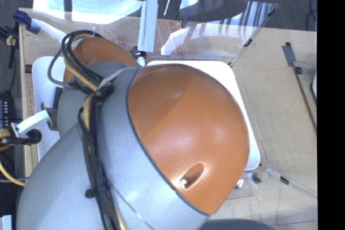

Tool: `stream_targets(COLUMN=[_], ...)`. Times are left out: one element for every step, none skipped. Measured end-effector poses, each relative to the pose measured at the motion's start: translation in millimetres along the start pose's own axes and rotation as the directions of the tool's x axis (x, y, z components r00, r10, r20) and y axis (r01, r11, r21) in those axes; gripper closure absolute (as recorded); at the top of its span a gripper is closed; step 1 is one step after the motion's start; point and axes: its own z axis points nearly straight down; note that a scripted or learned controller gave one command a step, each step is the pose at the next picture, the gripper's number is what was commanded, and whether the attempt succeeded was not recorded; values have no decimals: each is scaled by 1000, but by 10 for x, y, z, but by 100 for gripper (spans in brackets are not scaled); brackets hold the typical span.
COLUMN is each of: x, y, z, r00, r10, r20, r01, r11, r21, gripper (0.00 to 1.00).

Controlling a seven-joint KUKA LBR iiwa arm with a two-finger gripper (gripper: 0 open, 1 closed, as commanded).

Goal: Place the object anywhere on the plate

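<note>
The arm's grey body and its large orange band fill most of the camera view, close to the lens. They cover nearly all of both white bins. A strip of the right bin's rim shows along the orange band's right side, and a bit of the left bin's rim shows at the left. A second orange part of the arm with black cables lies over the left bin. The bins' contents are hidden behind the arm.
Clear plastic walls stand along the far side of the bins. The bare wooden bench extends to the right of the right bin. A blue clamp sits at the far left corner.
</note>
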Motion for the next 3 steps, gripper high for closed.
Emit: stream_targets(x=[5,-88,-90], y=[6,665,643], z=[-6,-914,-991], r00=[1000,1000,1000], r10=[1,3,-8], r20=[-2,-5,2], r01=[-1,-3,8], r11=[1000,1000,1000], r21=[0,4,5], gripper=[0,0,100])
